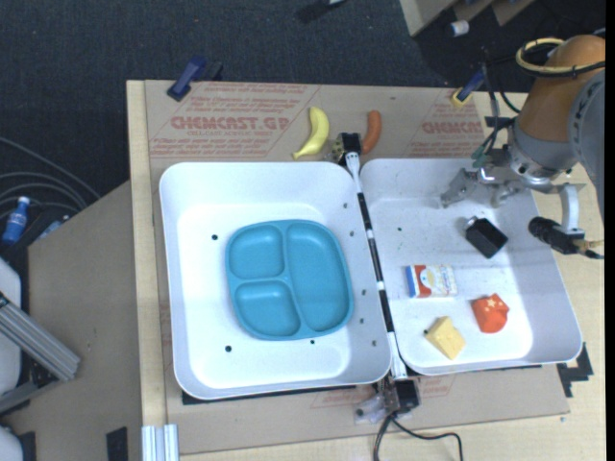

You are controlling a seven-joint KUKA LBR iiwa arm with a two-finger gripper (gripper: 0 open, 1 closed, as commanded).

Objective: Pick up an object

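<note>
From my feed, the bench has a tan protective sheet printed with red lettering, and it sits on a dark blue-grey carpet that fills the top and left. A blue clamp grips the bench's far left corner, and another sits further right along the far edge. Black cables loop over the carpet at left, above a lower tan board. A grey metal rail lies slantwise across that board. Light is even, without hard shadows.
</note>
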